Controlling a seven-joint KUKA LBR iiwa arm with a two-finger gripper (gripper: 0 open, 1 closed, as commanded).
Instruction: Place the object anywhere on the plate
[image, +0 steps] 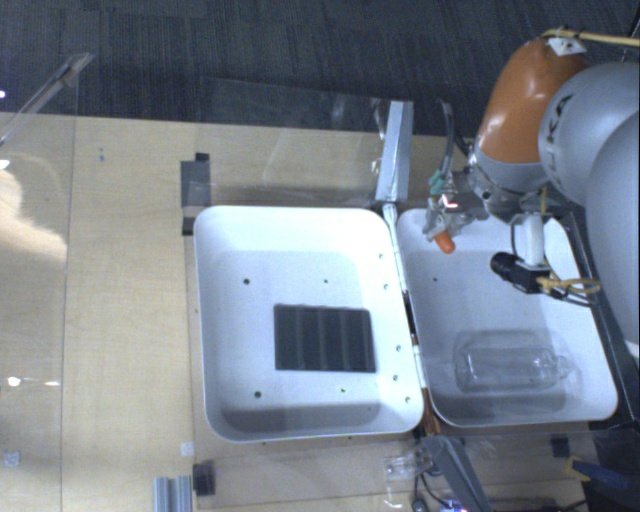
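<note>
Pale wood makes up the worktop (110, 330), with dark carpet beyond its far edge, and two shallow white bins sit on it side by side. Taking the left bin (215, 300) as the landmark: a dark ribbed rectangular plate (324, 338) lies flat on its floor, a little toward the near side and roughly central across its width. Touching the left bin's right rim is the right bin (600, 395), and in that bin's near part a clear plastic bottle (512, 365) lies on its side, well apart from the plate. Above the right bin's far left corner, just beyond the left bin's far right corner, hangs the tool (441, 225) of the grey arm (590, 110), whose orange band sits directly behind it. A small orange object (444, 241) shows right at the tool's tip, but the parts there are too small and cluttered to tell whether the tool is apart, together or clamped on that piece. A black fitting with cables hangs below the wrist over the right bin's middle. An upright metal post (393, 150) rises just behind the gap between the two bins.
</note>
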